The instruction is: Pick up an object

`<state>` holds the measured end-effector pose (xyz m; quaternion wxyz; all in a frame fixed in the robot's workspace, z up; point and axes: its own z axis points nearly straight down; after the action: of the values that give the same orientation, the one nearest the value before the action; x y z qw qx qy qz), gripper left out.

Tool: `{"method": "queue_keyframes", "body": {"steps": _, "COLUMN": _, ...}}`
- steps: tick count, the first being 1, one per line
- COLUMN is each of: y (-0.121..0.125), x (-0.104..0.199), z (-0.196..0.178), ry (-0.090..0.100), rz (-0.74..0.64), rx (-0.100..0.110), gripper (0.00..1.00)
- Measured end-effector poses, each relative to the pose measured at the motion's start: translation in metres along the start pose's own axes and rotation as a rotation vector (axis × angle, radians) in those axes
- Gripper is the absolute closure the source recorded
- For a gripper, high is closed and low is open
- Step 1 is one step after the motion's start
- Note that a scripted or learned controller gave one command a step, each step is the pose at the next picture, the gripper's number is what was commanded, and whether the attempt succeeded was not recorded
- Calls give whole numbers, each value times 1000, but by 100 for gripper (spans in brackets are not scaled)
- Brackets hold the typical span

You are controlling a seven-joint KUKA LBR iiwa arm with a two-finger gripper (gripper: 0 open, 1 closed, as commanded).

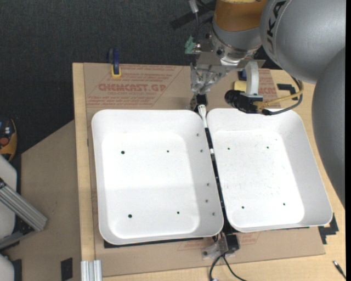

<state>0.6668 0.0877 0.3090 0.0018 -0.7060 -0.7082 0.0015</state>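
Looming nearest the lens, the grey arm (307, 38) is reaching in over the far edge of the bins, orange band (236, 13) above the wrist. Tabletop (142, 82) is carrying a brown board printed with red lettering, with dark carpet lying beyond it. Left bin (104, 164) and right bin (307, 164) are sitting side by side, touching at the middle seam. No object to pick is appearing in either bin. Hand (201, 88) is hanging above the seam's far end; released or clenched, cannot tell. Judgement: still the approach step; next move calls for locating a target first. Blue-and-yellow clamp (114, 61) is gripping the board's far left edge.
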Motion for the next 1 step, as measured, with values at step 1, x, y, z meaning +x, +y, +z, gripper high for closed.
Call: {"method": "queue_keyframes", "body": {"steps": 1, "y": -18, "x": -18, "z": -21, "ry": 0, "rz": 4, "rx": -2, "gripper": 100}}
